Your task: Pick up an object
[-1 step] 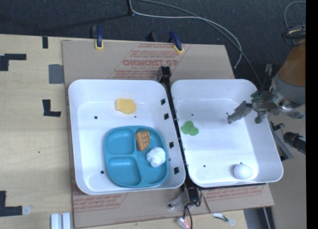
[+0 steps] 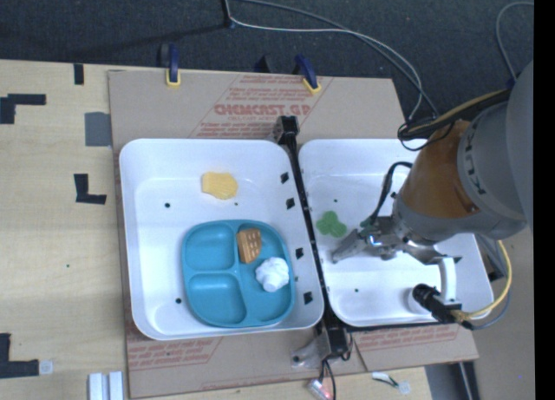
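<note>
Two bins on the desk: pincer (image 2: 341,252) low in right bin (image 2: 364,303), grip state unclear, beside green object (image 2: 329,224); blue tray (image 2: 208,290) in left bin (image 2: 147,216).

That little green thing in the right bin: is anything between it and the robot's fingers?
Nothing visible. The green object lies on the bare floor of the right bin, and the gripper hangs just below and to its right in the camera view, with only white floor between them.
</note>
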### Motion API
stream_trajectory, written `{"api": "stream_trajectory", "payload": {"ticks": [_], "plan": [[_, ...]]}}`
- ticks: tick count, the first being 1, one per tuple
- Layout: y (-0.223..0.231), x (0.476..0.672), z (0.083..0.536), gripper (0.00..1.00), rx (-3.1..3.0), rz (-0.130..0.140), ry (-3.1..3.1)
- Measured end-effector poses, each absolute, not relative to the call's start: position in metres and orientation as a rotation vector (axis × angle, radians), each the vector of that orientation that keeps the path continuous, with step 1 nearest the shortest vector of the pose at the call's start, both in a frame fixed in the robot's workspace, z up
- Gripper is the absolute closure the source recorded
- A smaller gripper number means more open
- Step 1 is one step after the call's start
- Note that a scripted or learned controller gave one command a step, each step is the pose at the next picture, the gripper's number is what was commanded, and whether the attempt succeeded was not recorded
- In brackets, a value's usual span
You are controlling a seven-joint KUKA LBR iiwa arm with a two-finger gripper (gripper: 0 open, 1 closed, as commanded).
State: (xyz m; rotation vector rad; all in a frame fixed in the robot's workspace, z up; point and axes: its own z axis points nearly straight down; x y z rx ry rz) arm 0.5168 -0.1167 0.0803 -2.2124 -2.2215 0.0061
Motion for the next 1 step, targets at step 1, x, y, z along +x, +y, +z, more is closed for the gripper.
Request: {"api": "stream_trajectory", "payload": {"ticks": [1], "plan": [[-0.0405,0.4880,0.1888,0.00,-2.216,-0.012,-2.233]]}}
